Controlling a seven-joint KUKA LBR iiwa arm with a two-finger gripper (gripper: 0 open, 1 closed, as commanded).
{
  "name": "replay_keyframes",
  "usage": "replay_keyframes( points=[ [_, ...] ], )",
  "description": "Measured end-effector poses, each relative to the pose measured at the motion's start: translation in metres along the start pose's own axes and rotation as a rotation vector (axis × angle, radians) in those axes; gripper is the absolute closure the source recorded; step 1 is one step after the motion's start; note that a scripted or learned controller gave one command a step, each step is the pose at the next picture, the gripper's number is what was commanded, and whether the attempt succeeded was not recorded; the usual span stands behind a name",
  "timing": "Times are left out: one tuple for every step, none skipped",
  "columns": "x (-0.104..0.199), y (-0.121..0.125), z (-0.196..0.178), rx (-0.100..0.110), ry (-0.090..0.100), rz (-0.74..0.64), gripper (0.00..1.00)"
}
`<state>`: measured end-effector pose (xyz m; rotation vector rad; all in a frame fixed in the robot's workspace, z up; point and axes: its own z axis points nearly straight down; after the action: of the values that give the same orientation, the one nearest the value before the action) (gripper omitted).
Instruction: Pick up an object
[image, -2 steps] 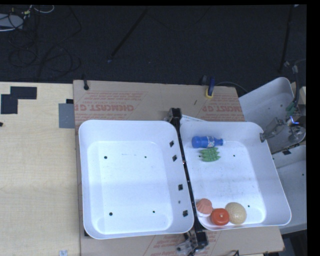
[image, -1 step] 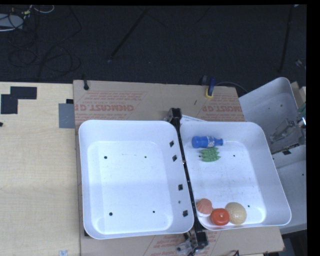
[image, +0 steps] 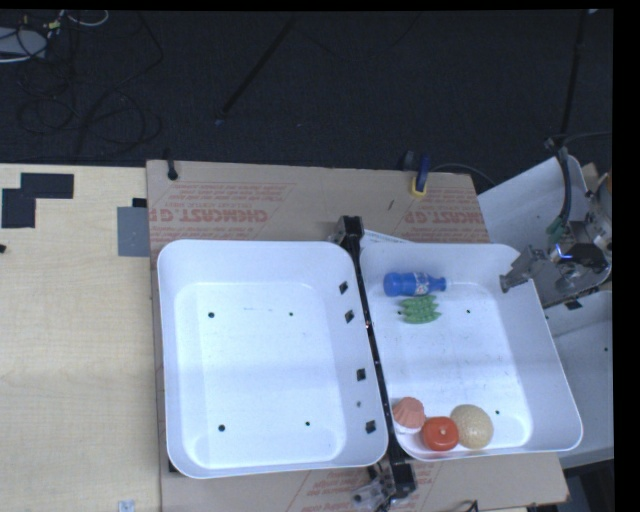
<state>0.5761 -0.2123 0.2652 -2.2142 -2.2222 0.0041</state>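
Observation:
In the right bin (image: 520, 350) a blue bottle (image: 413, 284) lies on its side near the far left corner. A small green leafy toy (image: 420, 311) sits just in front of it. Along the near wall rest a pink piece (image: 408, 411), a red tomato-like ball (image: 439, 433) and a beige round object (image: 472, 425), close together. My gripper (image: 522, 270) hovers at the right bin's far right rim, apart from all the objects, with nothing seen in it.
The left bin (image: 200, 300) stands beside the right one, with a black divider strip (image: 362, 330) between them. Both rest on a cardboard sheet (image: 260, 205). Cables and arm hardware (image: 580, 240) crowd the right edge.

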Motion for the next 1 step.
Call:
replay_keyframes(
  points=[
    [-0.0018,-0.0301,-0.0575,-0.007,-0.003,0.007,0.00]
  ],
)
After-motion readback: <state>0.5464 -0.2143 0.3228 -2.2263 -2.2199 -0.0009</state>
